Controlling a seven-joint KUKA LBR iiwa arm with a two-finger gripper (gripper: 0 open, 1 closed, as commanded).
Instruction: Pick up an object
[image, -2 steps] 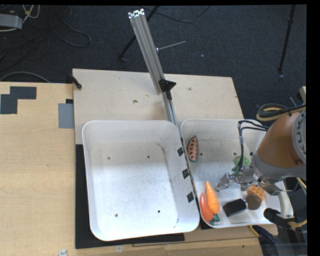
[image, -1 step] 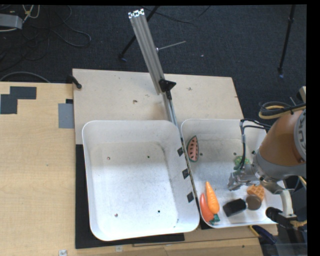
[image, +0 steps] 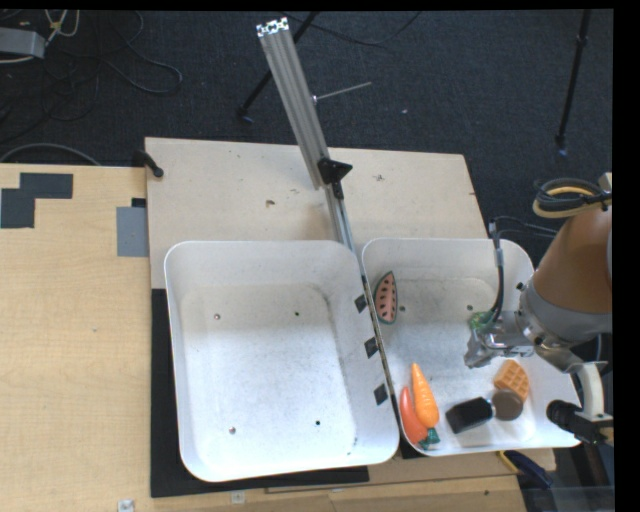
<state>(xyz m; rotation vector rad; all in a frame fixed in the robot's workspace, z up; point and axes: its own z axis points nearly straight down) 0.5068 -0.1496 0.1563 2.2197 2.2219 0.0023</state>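
Objects for picking all lie in the right bin (image: 520, 262): one watermelon slice (image: 386, 297) against its left wall, one carrot (image: 423, 395) beside one red item (image: 407, 410) at the front-left corner, one black block (image: 469, 414) and one waffle cone (image: 510, 388) near the front. Gripper (image: 487, 347) hangs low over the bin's middle, just beside the cone, seemingly placed for a grasp; whether its jaws are apart cannot be told. Left bin (image: 200, 262) adjoins. Two bins in all.
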